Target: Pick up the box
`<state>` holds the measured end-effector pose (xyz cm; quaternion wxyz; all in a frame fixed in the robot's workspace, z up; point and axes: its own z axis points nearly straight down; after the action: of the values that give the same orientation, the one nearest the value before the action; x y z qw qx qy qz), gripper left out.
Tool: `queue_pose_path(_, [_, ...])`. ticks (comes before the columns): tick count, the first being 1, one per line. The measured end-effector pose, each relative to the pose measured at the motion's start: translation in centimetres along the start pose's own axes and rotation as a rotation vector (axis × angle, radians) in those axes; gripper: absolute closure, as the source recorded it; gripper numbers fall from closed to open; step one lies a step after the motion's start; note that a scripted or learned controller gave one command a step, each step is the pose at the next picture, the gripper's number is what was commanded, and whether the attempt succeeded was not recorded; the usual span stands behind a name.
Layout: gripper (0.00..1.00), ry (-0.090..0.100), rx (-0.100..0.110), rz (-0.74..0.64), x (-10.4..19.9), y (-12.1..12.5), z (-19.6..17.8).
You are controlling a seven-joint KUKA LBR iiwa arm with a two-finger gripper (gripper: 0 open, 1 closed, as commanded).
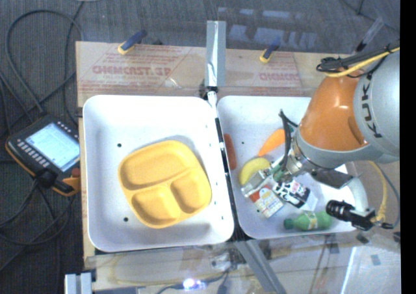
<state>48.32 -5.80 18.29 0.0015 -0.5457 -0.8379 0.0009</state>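
A small white box with red and orange print [267,203] lies flat in the right bin [242,131], near its front. A darker box with black and white print [293,191] lies touching it on the right. My gripper [273,175] hangs low over the bin, just above and behind the two boxes, under the orange wrist band. Its tip sits between the yellow banana [253,170] and the darker box. I see nothing held in it.
An orange carrot [272,141] lies behind the banana, and a green bottle [307,222] lies at the right bin's front. A thin red stick [229,150] rests along that bin's left wall. The left bin [104,123] holds a yellow divided tray [165,183].
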Motion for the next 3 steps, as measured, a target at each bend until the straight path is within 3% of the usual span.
queue_pose_path(1, [0.00,-0.001,0.001,0.155,2.0,0.9,0.0])
queue_pose_path(2, [0.00,-0.004,-0.006,0.258,-5.3,-2.2,5.8])
queue_pose_path(3, [0.00,-0.031,-0.028,-0.013,-5.9,-1.6,7.1])
